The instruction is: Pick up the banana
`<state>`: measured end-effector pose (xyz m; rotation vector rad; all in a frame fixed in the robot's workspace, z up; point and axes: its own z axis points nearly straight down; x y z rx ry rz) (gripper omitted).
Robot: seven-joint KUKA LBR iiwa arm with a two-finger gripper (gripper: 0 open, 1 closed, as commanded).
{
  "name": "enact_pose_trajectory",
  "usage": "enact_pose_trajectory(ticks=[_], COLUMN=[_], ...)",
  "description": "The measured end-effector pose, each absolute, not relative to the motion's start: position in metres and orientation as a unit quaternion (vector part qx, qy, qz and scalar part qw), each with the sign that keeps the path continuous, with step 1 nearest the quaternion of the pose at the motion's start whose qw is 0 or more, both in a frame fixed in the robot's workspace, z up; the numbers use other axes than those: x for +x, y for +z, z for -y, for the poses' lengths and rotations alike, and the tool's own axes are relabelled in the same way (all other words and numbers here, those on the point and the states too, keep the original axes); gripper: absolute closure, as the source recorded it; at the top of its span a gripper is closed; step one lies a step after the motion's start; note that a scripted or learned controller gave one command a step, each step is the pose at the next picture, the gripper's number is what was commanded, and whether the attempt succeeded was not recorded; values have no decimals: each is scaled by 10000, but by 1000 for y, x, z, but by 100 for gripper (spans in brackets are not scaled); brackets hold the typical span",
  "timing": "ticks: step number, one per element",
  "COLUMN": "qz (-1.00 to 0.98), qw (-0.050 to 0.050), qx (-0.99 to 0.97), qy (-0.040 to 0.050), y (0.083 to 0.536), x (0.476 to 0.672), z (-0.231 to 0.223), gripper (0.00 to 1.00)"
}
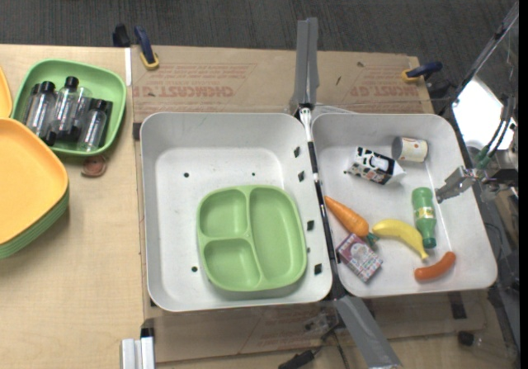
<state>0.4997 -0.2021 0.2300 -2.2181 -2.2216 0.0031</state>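
1. Two white bins on the desk (74,293), side by side. Left bin (165,161) holds one green three-compartment tray (252,237), nothing in it.
2. Right bin (470,186) holds the banana (402,236), lying in the front half, just left of the green bottle (424,217) and touching or nearly touching its base.
3. Same bin: carrot (347,216) left of the banana, small patterned packet (360,257) in front of the carrot, red-orange sausage-shaped piece (435,267) at the front right, black-and-white item (376,165) and a pale cup on its side (411,149) toward the back.
4. Cardboard (214,82) under the bins has red print, upside down, not readable for sure.
5. Far left: green dish (70,107) with dark-capped vials (64,114), stack of yellow plates (29,186).
6. Pincer (459,182) sits at the right bin's right wall, above the bottle, apart from the banana. Can't tell if it's released or clenched.
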Motion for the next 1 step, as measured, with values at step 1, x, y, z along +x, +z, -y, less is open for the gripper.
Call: enact_pose_trajectory(ticks=[1], qz=[7082], qw=[13], qx=[-7060], qy=[8], y=[106], x=[537], z=[188], gripper=[0])
